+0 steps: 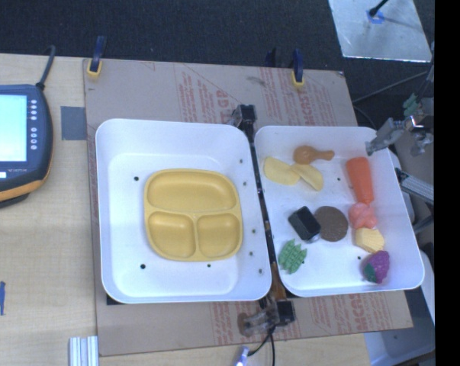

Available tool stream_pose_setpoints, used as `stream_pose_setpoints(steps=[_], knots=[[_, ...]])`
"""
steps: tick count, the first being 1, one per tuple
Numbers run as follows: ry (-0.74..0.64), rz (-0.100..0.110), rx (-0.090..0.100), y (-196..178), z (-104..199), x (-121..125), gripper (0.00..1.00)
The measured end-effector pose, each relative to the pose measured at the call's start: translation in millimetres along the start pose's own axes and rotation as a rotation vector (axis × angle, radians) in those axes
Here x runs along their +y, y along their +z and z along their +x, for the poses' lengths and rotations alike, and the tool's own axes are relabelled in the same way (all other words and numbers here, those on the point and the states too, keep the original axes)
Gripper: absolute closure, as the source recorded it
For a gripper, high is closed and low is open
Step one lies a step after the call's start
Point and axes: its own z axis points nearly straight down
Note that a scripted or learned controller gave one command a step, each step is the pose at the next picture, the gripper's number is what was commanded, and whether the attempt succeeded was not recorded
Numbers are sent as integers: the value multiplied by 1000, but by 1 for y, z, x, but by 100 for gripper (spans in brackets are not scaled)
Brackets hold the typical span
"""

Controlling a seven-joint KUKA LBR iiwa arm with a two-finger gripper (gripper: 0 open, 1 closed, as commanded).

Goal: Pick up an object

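Fingers [377,143] hang over the far right corner of the right bin [330,133], just above its rim. Their spread cannot be told at this size, and nothing shows between them.

Worktop [31,280]: pale wood, bare along the near left.
Cardboard sheet [176,90] lies under both bins, with bare margins at the far and near sides.
Left bin [111,204] touches the right bin along one shared edge. It carries a yellow divided plate [193,212] near its middle, with white floor open on all sides.
Control pendant [8,143] sits at the left edge, well apart from the bins.

Right bin contents, largest first:
- orange carrot [359,178] near the far right wall, closest to the fingers
- brown disc [332,224] touching a black block [304,223], mid-bin
- two pale yellow pieces [281,171], far left
- tan drumstick shape [312,155], far wall
- pink piece [362,215] against a yellow wedge [369,239], right wall
- purple piece [376,266], near right corner
- green leafy piece [292,256], near left

Open floor lies mid-bin, between the yellow pieces and the carrot.
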Motion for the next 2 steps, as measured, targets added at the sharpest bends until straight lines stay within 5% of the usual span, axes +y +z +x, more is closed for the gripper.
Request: stream_pose_setpoints(steps=[1, 2], knots=[[-2, 1, 0, 191, -7, 20, 0], [-2, 2, 1, 190, 35, 30, 0]])
